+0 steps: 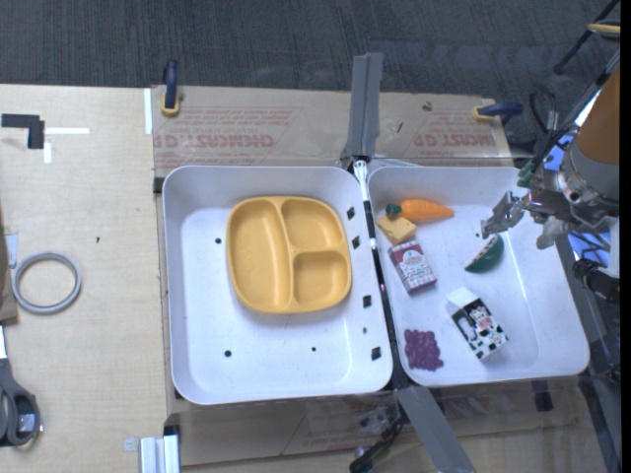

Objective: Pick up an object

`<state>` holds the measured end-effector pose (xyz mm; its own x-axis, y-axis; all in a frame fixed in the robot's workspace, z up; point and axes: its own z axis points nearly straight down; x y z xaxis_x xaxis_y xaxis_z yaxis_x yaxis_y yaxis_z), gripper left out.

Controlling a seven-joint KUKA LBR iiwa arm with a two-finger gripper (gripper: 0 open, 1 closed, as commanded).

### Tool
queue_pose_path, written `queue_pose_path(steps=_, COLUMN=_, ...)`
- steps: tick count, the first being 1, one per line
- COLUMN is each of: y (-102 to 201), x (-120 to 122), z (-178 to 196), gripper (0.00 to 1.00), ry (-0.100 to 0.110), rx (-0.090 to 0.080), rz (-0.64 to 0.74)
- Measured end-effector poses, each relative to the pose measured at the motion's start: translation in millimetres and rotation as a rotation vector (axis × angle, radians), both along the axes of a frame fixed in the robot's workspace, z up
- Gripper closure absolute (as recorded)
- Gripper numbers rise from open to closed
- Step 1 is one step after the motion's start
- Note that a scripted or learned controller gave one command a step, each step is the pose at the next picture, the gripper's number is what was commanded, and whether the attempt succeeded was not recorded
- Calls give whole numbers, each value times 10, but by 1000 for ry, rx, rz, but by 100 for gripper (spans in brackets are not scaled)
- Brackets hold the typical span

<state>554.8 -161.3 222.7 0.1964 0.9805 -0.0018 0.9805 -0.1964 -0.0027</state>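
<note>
1. Scissors (pixel 18 414) are lying at the near left edge of the desk (pixel 89 363), partly cut off by the frame.
2. A purple grape cluster (pixel 423 349) is resting at the near side of the right bin (pixel 552 348), with a small black-and-white carton (pixel 478 324) lying just beside it to the right.
3. A roll of grey tape (pixel 44 282) is lying flat on the desk, well apart from the left bin (pixel 197 363).
4. A yellow divided plate (pixel 289 254) is sitting in the left bin, three compartments facing up.
5. A red box (pixel 412 267) is lying near the right bin's inner wall; a yellow cheese wedge (pixel 396 229) is touching its far end.
6. A green-and-red watermelon slice (pixel 486 255) is lying mid-bin, just below the gripper (pixel 521 217).
7. The gripper is hovering over the right bin's far right part, fingers spread apart with nothing between them.
8. An orange carrot (pixel 424 210) is lying at the far side of the right bin, just beyond the cheese wedge.
9. A blue-and-yellow clamp (pixel 172 88) is gripping the cardboard sheet (pixel 256 138) beyond the bins.
</note>
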Motion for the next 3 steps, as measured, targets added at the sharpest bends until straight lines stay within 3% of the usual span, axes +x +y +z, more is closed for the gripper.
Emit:
queue_pose_path(steps=1, y=-372, x=30, z=-1314, gripper=0, ry=-2, rx=1, rz=236)
queue_pose_path(steps=2, y=-380, x=27, z=-1229, gripper=100, ry=-1, rx=2, rz=232)
queue_pose_path(steps=3, y=-379, x=27, z=-1229, gripper=0, ry=-1, rx=2, rz=233)
